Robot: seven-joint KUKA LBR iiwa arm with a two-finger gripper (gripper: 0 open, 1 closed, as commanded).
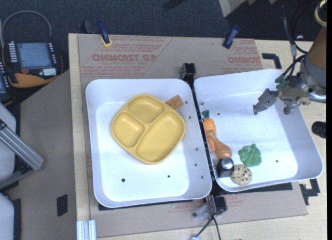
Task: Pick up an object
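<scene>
Seen from above the bench, your arm [316, 62] reaches in from the right and hangs its gripper [277, 103] over the upper right part of the right bin [306, 145], fingers spread wide and nothing between them. One finger [263, 102] points down and to the left over bare white floor, while the other [290, 105] sits closer to the wrist. The things you could pick lie well apart from the gripper, gathered along the bin's left wall and near corner: an orange carrot-shaped toy [209, 128] with a green tip lies along the wall, its lower end meeting a tan piece [222, 148]; just below that sits a small dark object [225, 165], too blurred for you to name with any confidence; a speckled cookie [241, 174] rests beside it at the bin's near edge, and a green leafy piece [250, 154] lies just to the right. In the left bin [104, 145], a yellow divided plate [148, 128] with three compartments sits near the middle, and a small brown block [174, 102] peeks out at its upper right rim, touching or nearly so. Both bins rest on a brown board [155, 52].
</scene>
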